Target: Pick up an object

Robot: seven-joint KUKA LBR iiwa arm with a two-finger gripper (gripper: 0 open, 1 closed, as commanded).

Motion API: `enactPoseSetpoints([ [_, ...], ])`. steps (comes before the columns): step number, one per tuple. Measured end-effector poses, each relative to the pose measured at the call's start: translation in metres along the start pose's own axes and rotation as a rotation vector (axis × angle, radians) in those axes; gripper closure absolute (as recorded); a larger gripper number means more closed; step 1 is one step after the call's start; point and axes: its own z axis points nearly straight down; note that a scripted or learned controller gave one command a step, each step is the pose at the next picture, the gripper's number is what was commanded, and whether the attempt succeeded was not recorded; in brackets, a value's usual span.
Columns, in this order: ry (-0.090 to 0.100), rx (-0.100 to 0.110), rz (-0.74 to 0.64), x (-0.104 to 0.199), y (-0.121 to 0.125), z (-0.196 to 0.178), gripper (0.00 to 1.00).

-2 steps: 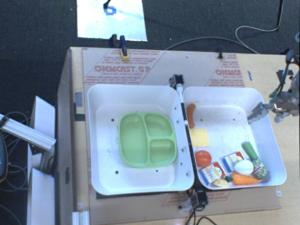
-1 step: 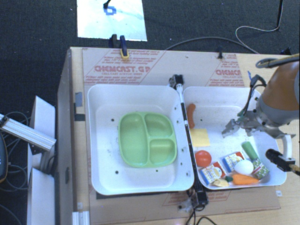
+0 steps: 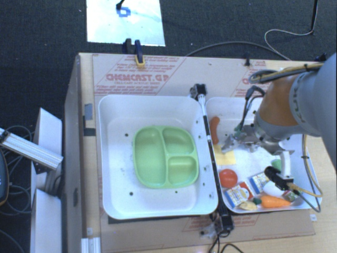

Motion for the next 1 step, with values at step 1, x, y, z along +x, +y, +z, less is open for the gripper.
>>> enactPoseSetpoints([
  [1, -0.001, -0.002, 0.0, -0.0009, 0.0007, -0.0109, 1.0],
])
